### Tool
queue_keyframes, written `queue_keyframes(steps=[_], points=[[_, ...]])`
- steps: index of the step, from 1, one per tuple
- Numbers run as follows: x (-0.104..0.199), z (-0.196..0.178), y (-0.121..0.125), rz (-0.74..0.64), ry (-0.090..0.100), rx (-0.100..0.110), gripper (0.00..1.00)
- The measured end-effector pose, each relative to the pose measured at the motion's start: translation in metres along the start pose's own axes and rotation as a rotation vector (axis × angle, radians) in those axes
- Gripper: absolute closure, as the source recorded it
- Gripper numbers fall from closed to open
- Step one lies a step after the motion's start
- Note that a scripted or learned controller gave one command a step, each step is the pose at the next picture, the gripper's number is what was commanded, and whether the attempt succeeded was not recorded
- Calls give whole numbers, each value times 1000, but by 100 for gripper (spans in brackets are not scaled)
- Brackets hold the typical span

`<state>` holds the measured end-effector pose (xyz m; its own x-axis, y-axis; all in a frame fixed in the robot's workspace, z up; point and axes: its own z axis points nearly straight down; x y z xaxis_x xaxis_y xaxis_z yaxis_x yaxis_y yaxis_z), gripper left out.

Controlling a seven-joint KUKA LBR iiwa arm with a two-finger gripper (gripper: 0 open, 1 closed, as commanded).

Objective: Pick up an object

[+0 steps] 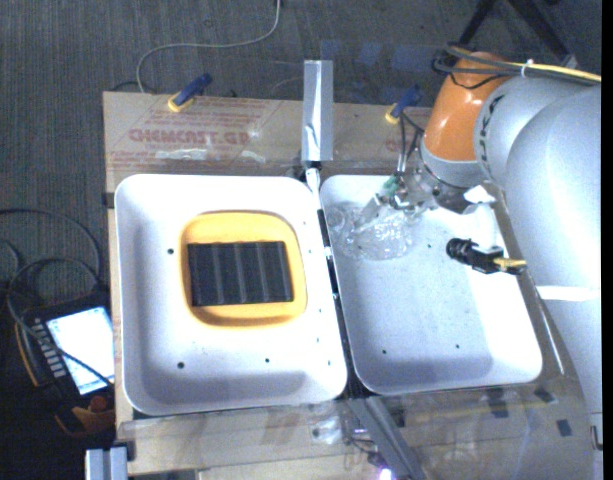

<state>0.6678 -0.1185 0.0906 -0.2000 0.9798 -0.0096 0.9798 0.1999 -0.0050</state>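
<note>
Your tabletop [186,133] carries a right bin [436,353] with bare floor toward its near edge. Clear crumpled plastic [374,234] lies in its far left corner, beside the hand [404,194], whose opening you cannot tell.

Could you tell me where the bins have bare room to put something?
The right bin is bare below the clear plastic piece. The left bin has only margins around the yellow tray. Crowded near the gripper.
</note>
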Motion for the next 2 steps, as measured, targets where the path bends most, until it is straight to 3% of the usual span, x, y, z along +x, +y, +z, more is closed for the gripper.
queue_keyframes(steps=[1, 2], points=[[-1, -13, 2, 1, -6, -10, 100], [64, -97, -13, -90, 6, -11, 100]])
